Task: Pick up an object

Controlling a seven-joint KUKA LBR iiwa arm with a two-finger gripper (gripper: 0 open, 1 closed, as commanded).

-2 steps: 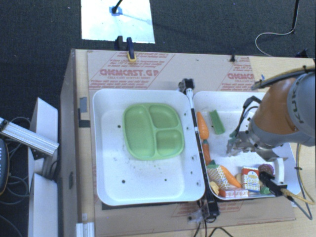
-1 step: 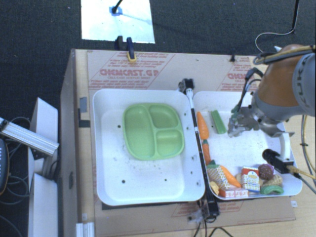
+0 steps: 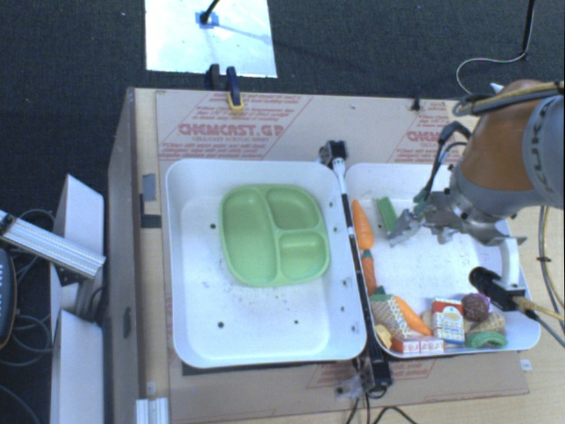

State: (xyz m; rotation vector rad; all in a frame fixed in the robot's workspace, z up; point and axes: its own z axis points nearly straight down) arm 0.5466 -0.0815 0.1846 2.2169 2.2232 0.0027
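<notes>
No object is lifted yet, as far as I can judge. The pincer [image 3: 402,228] hangs low inside the right bin [image 3: 441,268], just right of the green block [image 3: 386,212] near that bin's far left corner; whether it touches the bin floor is unclear. Nothing shows between its tips, and whether they are spread or closed I cannot tell at this size. So the grasp, the lift and the carry all remain.

Taking the right bin as landmark: a carrot [image 3: 362,223] lies along its left wall, a smaller orange piece [image 3: 369,272] nearer along the same wall, and a heap of toy food [image 3: 437,321] crowds its near edge, including a small box [image 3: 448,321] with red markings too small to read. The green block seems the likeliest target, being closest to the pincer.

Left of the right bin sits the second bin [image 3: 199,325], holding a green divided plate [image 3: 274,235].

Behind both bins, the counter sheet [image 3: 265,122] carries red print reading "CHEMCAST GP", repeated at its far right, where it is partly hidden.
</notes>
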